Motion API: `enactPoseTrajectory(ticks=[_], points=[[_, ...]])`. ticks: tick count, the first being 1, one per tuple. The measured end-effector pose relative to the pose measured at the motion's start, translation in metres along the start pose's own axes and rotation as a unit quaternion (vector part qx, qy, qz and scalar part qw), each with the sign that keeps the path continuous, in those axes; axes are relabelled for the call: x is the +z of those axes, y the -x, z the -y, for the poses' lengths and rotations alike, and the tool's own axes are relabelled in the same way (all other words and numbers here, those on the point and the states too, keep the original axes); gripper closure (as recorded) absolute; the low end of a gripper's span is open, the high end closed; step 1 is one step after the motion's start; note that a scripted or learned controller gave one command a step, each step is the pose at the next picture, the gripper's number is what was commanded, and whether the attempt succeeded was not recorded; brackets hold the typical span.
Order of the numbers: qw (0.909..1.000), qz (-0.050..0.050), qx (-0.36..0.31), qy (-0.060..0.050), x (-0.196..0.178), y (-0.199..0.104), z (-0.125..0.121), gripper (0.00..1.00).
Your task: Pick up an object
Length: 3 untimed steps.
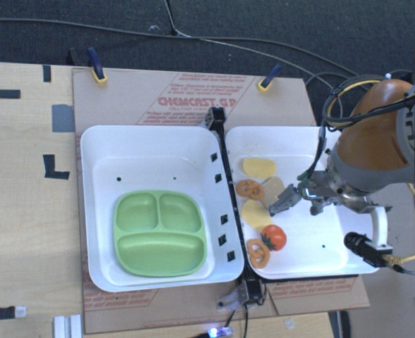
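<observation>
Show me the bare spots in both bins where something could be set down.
Left bin: a bare strip between its far wall and the green tray, plus the tray's own compartments. Right bin: bare floor right of the tomato, toward the near right corner. Crowded: along the divider, where the yellow pieces, pretzels and gripper cluster.

Both white bins, the left bin (94, 189) and the right bin (313, 255), look like smooth, faintly glossy plastic. The green divided plate (159, 232) in the left one is plastic with a soft sheen. Under them lies a matt brown cardboard sheet (186, 97) printed in red, on a pale wood-look bench (24, 189). The red tomato (275, 237) seems glossy plastic, though the view is coarse. The arm's orange band (373, 129) shines.
</observation>
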<state>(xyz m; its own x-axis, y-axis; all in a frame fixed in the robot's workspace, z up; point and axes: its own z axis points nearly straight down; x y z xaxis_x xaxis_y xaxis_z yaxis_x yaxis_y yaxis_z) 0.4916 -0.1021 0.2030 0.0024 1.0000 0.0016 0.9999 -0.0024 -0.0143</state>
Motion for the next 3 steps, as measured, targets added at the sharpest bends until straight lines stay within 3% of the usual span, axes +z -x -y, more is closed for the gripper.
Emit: enactPoseTrajectory(ticks=[1, 3], points=[[1.0000, 0.001, -0.002, 0.006, -0.006, 0.000, -0.003, 0.00], [1.0000, 0.000, -0.002, 0.003, 0.101, -0.008, 0.006, 0.00]])
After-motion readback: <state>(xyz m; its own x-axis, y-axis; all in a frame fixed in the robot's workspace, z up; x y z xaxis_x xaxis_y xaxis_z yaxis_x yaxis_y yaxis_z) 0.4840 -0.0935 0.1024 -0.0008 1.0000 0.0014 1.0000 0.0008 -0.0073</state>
